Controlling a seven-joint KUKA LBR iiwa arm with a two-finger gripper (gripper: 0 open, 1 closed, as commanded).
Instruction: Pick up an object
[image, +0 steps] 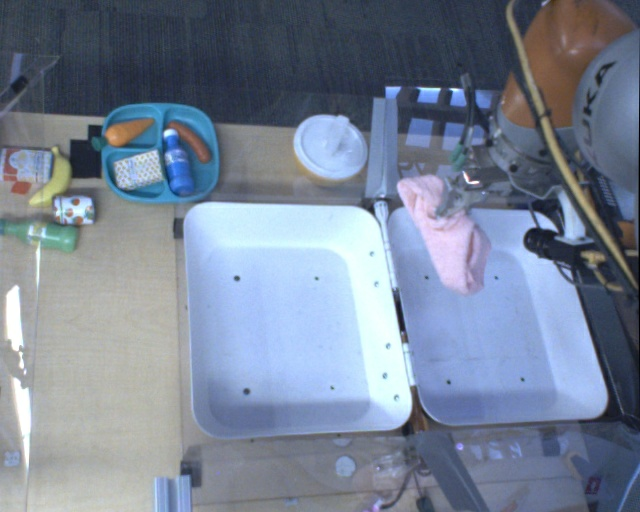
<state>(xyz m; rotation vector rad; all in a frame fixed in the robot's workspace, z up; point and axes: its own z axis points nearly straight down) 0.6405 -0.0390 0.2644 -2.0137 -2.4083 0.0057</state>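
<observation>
At two o'clock, the gripper (452, 196) is closed on a pink cloth (450, 238) that hangs over the right bin (520, 370).

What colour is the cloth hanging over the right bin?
Pink cloth, clearest in the camera view.

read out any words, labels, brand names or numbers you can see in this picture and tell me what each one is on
"KU": grey letters on the arm's housing, cut off at the picture's edge.
White carton left of the banana: red print, too blurred to read.
Small can: pictures on its label, no readable words.
Blue bottle in the teal tray: white label, too small to read.
Green bottle: no readable text.
</observation>
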